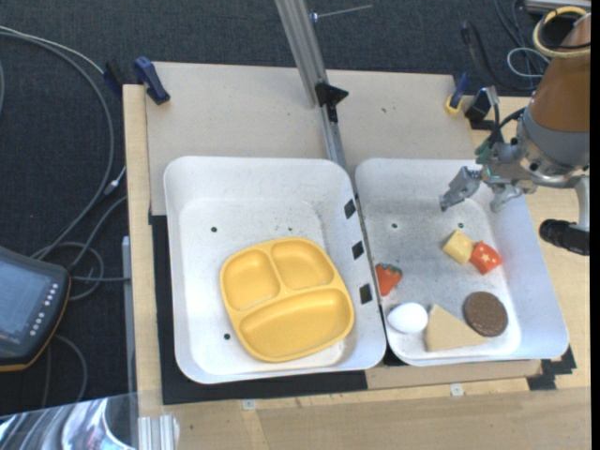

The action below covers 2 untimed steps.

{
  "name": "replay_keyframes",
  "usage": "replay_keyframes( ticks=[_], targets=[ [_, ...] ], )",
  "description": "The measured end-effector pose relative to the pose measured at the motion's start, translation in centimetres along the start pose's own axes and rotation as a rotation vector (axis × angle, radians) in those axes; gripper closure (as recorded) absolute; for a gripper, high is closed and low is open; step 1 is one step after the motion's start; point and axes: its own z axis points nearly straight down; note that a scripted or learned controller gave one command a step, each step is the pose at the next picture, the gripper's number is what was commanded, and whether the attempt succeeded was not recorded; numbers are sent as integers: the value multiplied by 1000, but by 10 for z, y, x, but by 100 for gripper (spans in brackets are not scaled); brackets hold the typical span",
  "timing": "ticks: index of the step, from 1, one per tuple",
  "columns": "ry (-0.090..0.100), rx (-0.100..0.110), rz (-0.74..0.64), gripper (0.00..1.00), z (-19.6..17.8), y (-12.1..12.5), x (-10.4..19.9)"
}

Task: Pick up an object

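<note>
Two white bins sit side by side on the table. The left bin holds a yellow plate with three parts. The right bin holds small toy foods. A yellow block touches a red-orange piece. A round brown cookie lies near the front, just beside a tan wedge. A white egg touches the wedge on its left. A little red thing with a green top, maybe a strawberry, lies by the wall between the bins.

The grey arm comes in from the right. Its end effector hangs over the back of the right bin, above the yellow block and apart from it. Its two fingers are spread wide with nothing between them. A metal pole runs across the back of the table.
</note>
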Motion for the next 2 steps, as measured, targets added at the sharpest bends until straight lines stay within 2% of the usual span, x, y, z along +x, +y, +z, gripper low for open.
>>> replay_keyframes(
  ticks=[1,2],
  targets=[
    [0,0,0,0,0,0,0],
    [0,5,1,0,50,-10,1]
  ],
)
